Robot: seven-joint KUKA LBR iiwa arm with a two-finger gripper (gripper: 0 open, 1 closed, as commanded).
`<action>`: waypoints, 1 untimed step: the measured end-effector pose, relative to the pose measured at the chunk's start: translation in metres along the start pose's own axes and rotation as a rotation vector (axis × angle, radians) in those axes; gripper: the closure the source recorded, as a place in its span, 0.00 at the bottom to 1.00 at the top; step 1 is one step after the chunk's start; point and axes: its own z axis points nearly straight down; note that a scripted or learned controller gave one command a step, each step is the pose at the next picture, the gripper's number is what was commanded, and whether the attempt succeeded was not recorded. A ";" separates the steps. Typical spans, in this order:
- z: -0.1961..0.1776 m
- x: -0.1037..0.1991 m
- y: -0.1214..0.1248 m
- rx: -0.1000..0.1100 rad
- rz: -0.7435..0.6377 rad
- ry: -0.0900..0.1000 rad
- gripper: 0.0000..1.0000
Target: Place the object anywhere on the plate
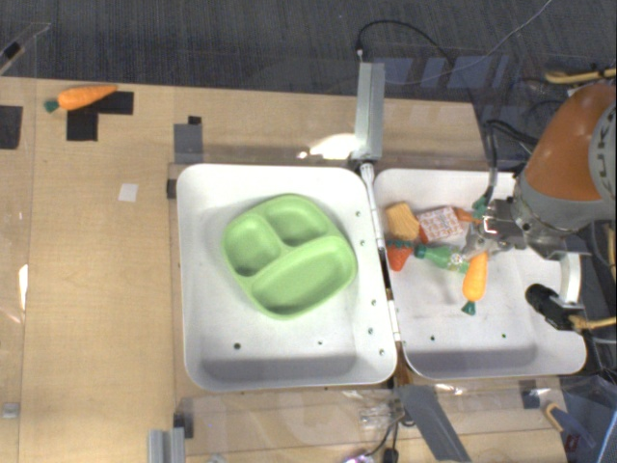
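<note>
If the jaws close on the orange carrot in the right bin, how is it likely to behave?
The carrot looks like a smooth, glossy plastic toy, so it probably stays stiff and is light. Its tapered, rounded body may slip out of the gripper or roll if nudged sideways. It lies close to other toy food, which a push would likely disturb.

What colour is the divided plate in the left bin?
Light green; the plate shows plainly in the camera view, sitting in the left bin.

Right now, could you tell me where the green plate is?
The green plate lies in the left bin, roughly at its middle, across the divider from the right bin that holds the toy food.
</note>
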 end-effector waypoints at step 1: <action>-0.043 0.067 0.053 -0.001 -0.085 0.001 1.00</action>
